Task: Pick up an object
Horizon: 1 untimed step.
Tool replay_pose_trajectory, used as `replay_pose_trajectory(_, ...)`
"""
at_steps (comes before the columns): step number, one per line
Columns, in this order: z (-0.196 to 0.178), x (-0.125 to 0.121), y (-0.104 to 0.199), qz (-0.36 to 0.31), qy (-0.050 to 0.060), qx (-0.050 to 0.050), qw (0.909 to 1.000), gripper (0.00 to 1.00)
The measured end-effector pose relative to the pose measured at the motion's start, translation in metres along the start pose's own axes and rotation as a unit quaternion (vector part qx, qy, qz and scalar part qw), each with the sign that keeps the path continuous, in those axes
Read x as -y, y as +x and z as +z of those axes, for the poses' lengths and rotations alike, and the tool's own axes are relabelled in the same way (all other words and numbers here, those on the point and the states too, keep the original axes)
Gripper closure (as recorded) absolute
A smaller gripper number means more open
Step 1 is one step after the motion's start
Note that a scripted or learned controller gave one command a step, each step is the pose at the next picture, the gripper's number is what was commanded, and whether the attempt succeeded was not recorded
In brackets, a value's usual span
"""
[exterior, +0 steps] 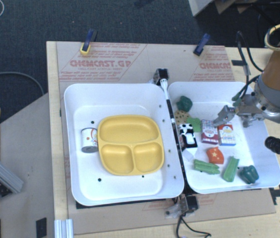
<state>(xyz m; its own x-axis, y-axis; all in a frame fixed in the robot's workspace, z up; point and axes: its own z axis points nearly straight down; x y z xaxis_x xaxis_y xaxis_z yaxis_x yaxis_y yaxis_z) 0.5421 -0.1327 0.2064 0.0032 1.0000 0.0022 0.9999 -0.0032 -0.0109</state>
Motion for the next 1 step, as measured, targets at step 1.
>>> replay_pose_trajectory(1,-0.0042,-0.0020,0.0003,-0.001,-0.004,0.001,1.0000,0.00)
